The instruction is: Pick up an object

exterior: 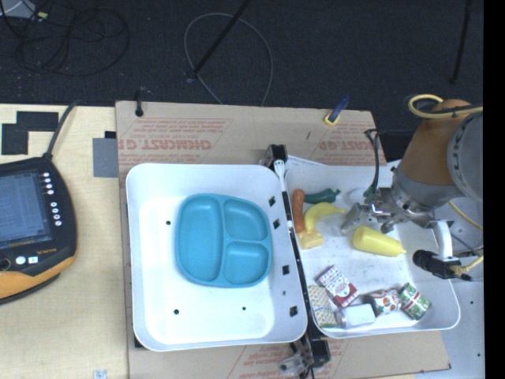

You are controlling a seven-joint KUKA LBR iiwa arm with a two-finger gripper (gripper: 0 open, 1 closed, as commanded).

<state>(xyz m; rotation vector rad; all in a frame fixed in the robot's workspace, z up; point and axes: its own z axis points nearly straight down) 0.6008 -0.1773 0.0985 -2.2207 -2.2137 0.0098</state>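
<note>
My gripper hangs low in the right bin, near its upper middle. Just below it lies a yellow wedge-shaped toy, close to or touching it. To the left lie a yellow banana-like piece, a green piece and an orange sausage-shaped toy beside the bin's left wall. Along the bin's front edge lie a red-and-white packet, a white box, and a red and green can.
The left bin holds a blue divided plate. The grey arm with its orange band comes in from the right over the right bin's far corner. A black tablet-like pendant lies on the bench at far left.
</note>
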